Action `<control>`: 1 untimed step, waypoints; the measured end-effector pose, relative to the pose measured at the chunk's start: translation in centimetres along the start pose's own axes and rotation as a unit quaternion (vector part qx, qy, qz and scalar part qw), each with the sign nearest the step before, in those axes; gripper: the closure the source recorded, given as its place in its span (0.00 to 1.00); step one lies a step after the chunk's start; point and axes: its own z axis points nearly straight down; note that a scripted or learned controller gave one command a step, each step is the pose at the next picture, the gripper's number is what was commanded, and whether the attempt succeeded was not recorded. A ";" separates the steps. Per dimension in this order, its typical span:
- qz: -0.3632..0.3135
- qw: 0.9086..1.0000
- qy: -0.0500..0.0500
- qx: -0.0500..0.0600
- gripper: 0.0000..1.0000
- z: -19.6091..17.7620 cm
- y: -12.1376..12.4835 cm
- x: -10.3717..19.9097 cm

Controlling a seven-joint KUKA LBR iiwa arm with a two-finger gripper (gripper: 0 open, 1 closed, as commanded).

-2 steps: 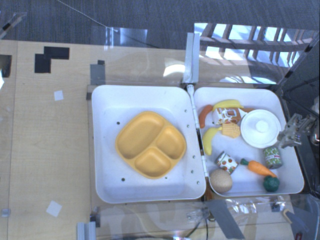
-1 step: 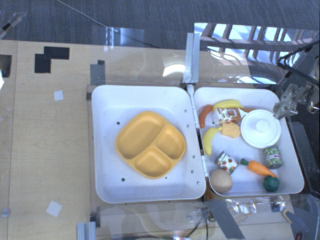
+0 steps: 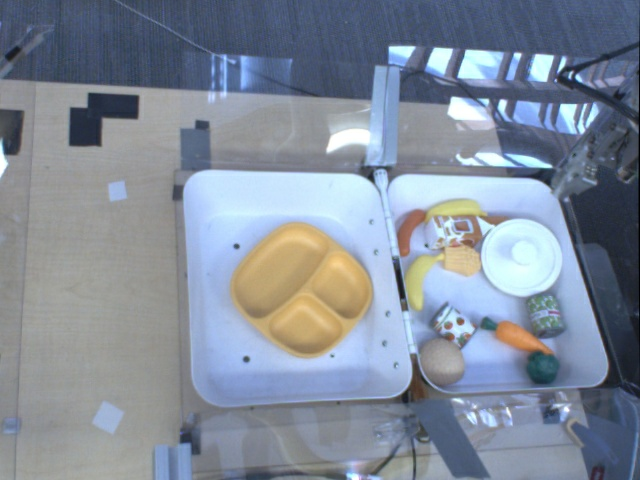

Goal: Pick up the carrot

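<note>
The carrot [image 3: 518,336] is small and orange with a green top. It lies flat near the front right of the right bin [image 3: 580,268], its tip pointing right. A grey metal part with black cables, which I take for my gripper [image 3: 592,160], hangs over the bin's far right corner. It is well away from the carrot and nothing shows in it.
Crowding the carrot are a green can [image 3: 546,314], a dark green ball [image 3: 543,367], a white round bowl [image 3: 521,256], a patterned can [image 3: 453,324] and a beige egg shape [image 3: 441,361]. Bananas [image 3: 420,278] and a carton [image 3: 455,233] lie further back. The left bin holds a yellow divided plate [image 3: 303,288].
</note>
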 end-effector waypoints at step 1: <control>0.014 1.000 0.001 0.000 1.00 0.0 -2.4 5.0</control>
